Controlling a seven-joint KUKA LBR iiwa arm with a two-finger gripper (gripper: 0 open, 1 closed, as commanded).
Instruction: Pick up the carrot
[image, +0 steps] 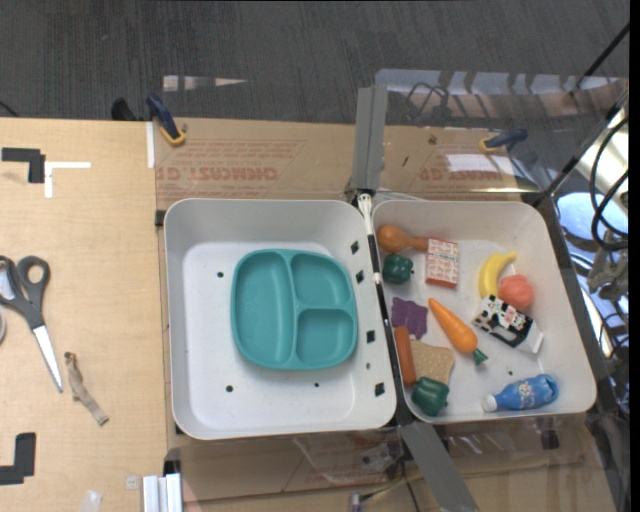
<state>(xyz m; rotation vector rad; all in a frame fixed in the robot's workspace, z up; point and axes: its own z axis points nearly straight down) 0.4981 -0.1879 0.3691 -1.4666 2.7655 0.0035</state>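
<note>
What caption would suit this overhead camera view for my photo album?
Toy carrot lying among play food in the right bin, beside a left bin holding a teal divided plate.

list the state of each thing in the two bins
carrot: lying at a slant in the right bin, not gripped
teal tray: flat in the left bin, compartments bare
blue bottle: on its side
banana: lying, beside the peach
red and white carton: lying flat
bread slice: flat
</note>
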